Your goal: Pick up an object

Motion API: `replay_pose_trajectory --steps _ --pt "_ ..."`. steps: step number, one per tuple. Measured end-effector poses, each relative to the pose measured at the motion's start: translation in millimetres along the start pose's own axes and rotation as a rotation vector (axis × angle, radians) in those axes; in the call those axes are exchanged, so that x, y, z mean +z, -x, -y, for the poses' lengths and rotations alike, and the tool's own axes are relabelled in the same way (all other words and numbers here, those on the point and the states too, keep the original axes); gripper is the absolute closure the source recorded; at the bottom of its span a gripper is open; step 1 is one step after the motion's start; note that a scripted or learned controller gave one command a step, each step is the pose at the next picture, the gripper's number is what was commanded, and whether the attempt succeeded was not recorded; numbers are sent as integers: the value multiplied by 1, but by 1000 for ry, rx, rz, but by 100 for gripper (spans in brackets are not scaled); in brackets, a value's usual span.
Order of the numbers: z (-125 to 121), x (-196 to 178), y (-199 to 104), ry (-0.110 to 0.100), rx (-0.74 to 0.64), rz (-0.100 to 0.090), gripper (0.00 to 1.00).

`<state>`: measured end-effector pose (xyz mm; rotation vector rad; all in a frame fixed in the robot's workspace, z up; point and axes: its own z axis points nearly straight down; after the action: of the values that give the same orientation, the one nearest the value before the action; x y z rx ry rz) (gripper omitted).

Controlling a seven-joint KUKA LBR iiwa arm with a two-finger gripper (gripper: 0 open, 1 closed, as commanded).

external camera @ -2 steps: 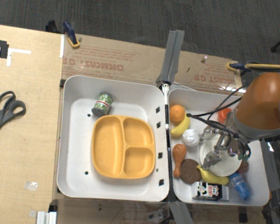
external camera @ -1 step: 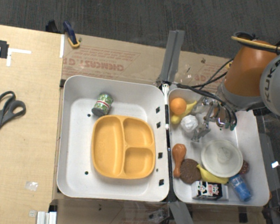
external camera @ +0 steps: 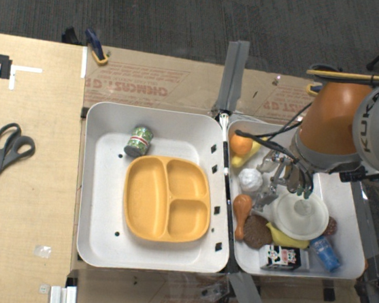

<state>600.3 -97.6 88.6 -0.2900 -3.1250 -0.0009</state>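
— Over the right white bin point(external camera: 352, 222), what is the grey arm with the orange band point(external camera: 337, 121) doing?

— It is reaching in from three o'clock, and its two-finger gripper point(external camera: 289, 180) is hanging just above the clutter, near the bin's centre. I cannot tell how the jaws are standing; nothing is showing between them.

— So which step is this?

— I am judging it as the approach: nothing is lifted yet. The candidates are lying under and around the tool: a round white bowl point(external camera: 300, 218) at five o'clock of it, a crumpled white ball point(external camera: 249, 181) at nine, an orange fruit point(external camera: 241, 145) at ten, a yellow banana point(external camera: 287, 238) and a blue bottle point(external camera: 325, 253) lower down.

— And the left white bin point(external camera: 95, 191)?

— It is holding a yellow divided plastic plate point(external camera: 168, 198) and a small green can point(external camera: 138, 140) at eleven o'clock of it, well apart from the tool.

— Next move?

— Probably a straight descent onto one item, then closing on it.
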Motion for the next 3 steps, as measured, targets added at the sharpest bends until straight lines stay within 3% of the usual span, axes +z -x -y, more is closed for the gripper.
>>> replay_pose_trajectory --steps 1,2,3 --pt "51 0 11 -2 624 1 0" --pt "114 -162 3 0 575 7 0" --pt "129 -48 -24 7 826 28 0"
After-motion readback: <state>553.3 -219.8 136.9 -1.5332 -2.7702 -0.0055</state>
